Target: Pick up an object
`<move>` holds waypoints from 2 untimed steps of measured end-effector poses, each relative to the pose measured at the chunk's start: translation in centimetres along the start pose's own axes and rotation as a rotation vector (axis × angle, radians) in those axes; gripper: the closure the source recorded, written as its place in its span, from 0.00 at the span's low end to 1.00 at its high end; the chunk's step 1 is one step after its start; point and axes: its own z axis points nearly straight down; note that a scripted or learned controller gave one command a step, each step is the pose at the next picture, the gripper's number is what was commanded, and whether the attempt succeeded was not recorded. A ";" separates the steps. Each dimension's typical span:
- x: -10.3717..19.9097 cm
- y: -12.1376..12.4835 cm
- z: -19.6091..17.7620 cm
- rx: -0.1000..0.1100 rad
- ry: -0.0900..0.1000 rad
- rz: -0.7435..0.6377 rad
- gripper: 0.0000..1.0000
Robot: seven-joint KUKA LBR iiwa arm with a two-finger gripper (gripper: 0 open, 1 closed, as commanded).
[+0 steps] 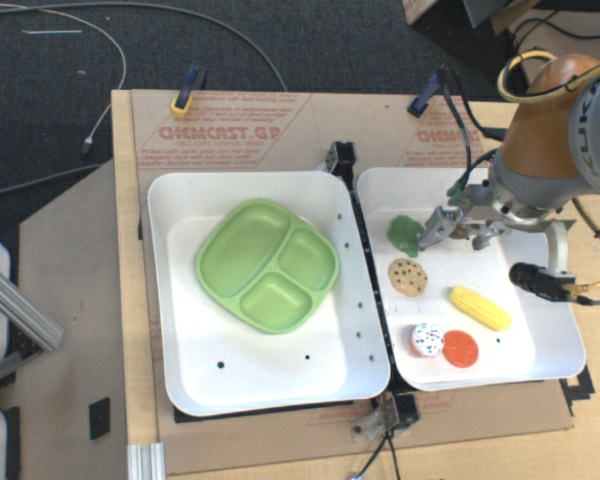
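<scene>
In the right bin [555, 363] lie a green leafy toy [405, 233], a chocolate-chip cookie [408, 277], a yellow corn cob [480, 308], a white die [427, 340] and an orange-red disc [461, 350]. My gripper [456, 234] hangs over the bin's back part, just right of the green toy and above the cookie. Its fingers stand open and spread, with nothing between them. One fingertip [432, 233] is close to the green toy; I cannot tell whether they touch.
The left bin [170, 298] holds a light green divided plate [268, 265]. A black clip [341, 155] sits at the back where the bins meet. Both bins rest on a cardboard sheet [230, 128]. The arm's orange band [550, 118] rises over the right bin's back right.
</scene>
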 end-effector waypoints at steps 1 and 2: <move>-0.9 -0.2 5.7 0.000 0.000 0.000 0.00; -0.8 -0.1 4.3 -0.007 -0.001 0.000 1.00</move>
